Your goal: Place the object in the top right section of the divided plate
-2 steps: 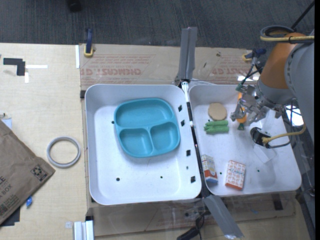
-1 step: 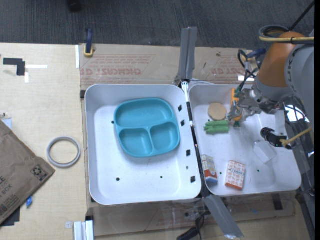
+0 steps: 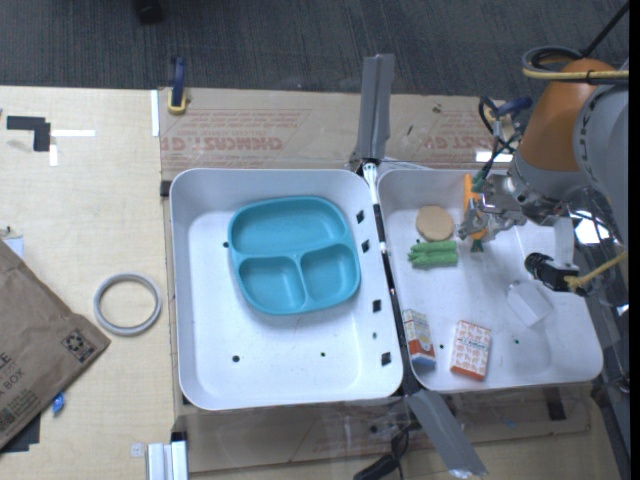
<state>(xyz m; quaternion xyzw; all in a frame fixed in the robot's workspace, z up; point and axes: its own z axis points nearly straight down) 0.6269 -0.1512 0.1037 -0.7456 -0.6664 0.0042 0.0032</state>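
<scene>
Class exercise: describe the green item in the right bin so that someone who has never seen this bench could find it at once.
Start at the right bin, the one without the blue plate. Near its upper left, just below a round tan disc, lies the green item, lying flat and stretched left to right. It is the only green thing there; the two small cartons sit lower down.

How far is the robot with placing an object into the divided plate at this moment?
Nothing looks done yet: the blue divided plate in the left bin has nothing in its sections. The gripper is low in the right bin, beside the round tan object and green object. Picking, carrying and placing are all left.
</scene>
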